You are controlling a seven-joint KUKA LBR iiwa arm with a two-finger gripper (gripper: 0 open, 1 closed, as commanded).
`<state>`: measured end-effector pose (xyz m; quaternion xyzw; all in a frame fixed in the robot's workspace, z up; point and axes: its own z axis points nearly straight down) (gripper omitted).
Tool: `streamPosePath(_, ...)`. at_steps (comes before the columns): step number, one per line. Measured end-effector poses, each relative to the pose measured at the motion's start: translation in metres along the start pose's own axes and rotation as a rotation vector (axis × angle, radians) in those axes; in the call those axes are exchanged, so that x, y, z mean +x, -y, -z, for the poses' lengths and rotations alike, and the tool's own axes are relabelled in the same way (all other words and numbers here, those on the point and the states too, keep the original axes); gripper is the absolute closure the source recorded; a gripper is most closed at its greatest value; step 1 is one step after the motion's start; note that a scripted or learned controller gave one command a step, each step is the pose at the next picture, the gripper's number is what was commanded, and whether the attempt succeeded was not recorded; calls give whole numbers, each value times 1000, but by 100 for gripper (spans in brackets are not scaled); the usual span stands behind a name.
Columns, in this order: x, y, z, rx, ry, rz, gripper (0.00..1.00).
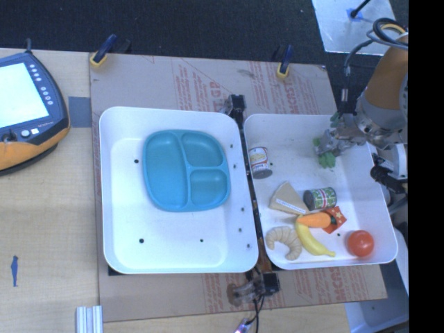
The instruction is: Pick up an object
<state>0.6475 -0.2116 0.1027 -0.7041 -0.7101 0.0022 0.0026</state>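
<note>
A: Two shallow white bins sit side by side; the right white bin [274, 127] carries the small green leafy toy vegetable [326, 157], a knobbly, dark-green lump near the far right corner.

B: Where does it lie against the two-finger gripper [341, 136]?

A: Right at it. The gripper's tip sits down over the upper right of the green piece, touching or almost touching; the grey arm with the orange band [388, 75] comes in from the right above it. Whether the green thing is actually held, I cannot tell: the metal and the toy blur together there.

B: What else is around?

A: Well apart toward the near side: a small tin with a white label [259, 161] by the dividing rim, a tan wedge like cheese [286, 198], a green-labelled can on its side [320, 198], an orange carrot-like piece [316, 220] touching a yellow banana [312, 240], a pale croissant [282, 241] and a red tomato [360, 243]. None crowds the green piece.

B: And the left white bin [121, 234]?

A: It bears a light-blue divided plastic plate [186, 170].
</note>
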Motion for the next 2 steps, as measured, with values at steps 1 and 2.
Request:
streamPosePath(1, 77, 25, 97, -6, 0, -4, 100)
streamPosePath(2, 142, 68, 138, -3, -1, -3, 100)
